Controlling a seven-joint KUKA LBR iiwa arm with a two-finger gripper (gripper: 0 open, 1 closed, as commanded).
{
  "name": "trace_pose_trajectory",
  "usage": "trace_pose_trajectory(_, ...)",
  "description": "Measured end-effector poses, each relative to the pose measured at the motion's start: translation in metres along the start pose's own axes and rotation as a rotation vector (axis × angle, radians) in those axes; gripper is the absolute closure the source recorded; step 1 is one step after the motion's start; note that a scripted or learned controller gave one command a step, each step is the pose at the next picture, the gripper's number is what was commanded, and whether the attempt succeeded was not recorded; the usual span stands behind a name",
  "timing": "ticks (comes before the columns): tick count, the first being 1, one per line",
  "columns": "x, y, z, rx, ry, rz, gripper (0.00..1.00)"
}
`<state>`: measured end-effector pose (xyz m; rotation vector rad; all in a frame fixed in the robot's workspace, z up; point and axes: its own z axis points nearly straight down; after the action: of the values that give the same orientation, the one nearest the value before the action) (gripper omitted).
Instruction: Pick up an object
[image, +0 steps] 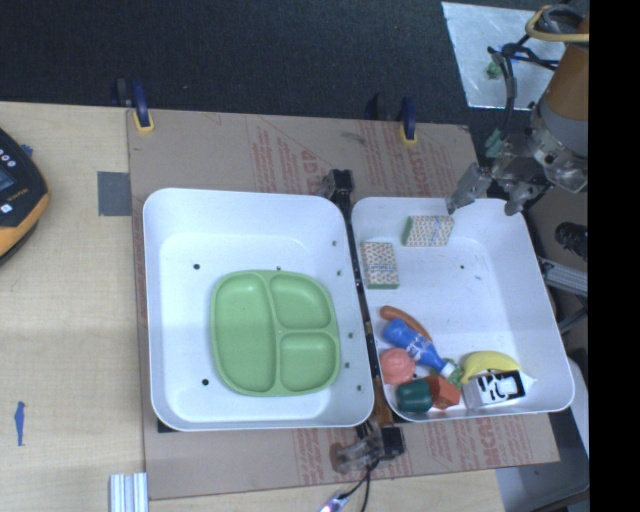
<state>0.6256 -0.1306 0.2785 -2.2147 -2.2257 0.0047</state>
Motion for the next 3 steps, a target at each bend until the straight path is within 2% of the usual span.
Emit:
trace_pose_trajectory(1,0.022,-0.045,0.103,0.002,0.000,0.001,0.00)
trace_pose_trajectory(2,0.036,-0.050,0.167,0.002,0.000,0.001,0.00)
trace_pose_trajectory(3,-0.010,0.028,0.141,-0.002,0.000,0.000,0.00)
